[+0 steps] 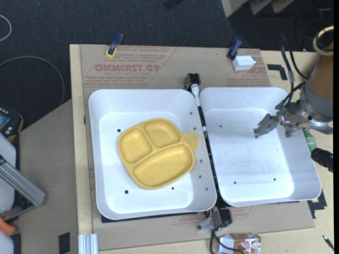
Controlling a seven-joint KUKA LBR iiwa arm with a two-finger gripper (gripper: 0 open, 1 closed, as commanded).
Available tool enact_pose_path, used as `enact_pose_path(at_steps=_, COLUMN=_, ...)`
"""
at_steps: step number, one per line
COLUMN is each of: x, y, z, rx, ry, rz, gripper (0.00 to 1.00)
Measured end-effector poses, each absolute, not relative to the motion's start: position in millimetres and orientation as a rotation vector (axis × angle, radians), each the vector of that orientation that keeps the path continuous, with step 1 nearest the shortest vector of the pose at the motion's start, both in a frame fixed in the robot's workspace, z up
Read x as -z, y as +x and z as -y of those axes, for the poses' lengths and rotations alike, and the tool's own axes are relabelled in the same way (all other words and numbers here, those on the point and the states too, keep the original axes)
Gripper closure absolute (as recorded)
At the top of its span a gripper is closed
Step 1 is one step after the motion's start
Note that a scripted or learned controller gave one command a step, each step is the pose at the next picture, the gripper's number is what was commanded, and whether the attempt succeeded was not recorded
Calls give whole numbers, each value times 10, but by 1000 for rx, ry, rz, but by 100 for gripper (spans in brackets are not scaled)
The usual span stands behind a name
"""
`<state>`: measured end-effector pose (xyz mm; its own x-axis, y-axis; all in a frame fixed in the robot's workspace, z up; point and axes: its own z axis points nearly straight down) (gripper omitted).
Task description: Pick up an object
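Note:
A yellow divided plate [155,152] with three compartments lies flat in the left white bin [100,110], slightly left of that bin's middle. My gripper [274,130] hangs over the right white bin [249,189], near its upper right part, well away from the plate. Its fingers are spread apart and open, one fingertip [259,132] reaching left, with nothing between them. The grey arm with its orange band [322,83] comes in from the right edge.
A small green piece [309,140] sits by the right bin's right rim, under the wrist. On the cardboard bench behind the bins are a white block [243,63] and two blue clamps [115,42]. A black divider [203,126] runs between the bins.

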<state>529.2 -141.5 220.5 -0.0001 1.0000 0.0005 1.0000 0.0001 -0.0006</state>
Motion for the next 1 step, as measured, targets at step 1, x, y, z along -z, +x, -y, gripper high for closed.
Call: enact_pose_path(at_steps=1, x=-4374, y=5018, z=886, rx=23, ry=-2226, rz=2240, gripper=0)
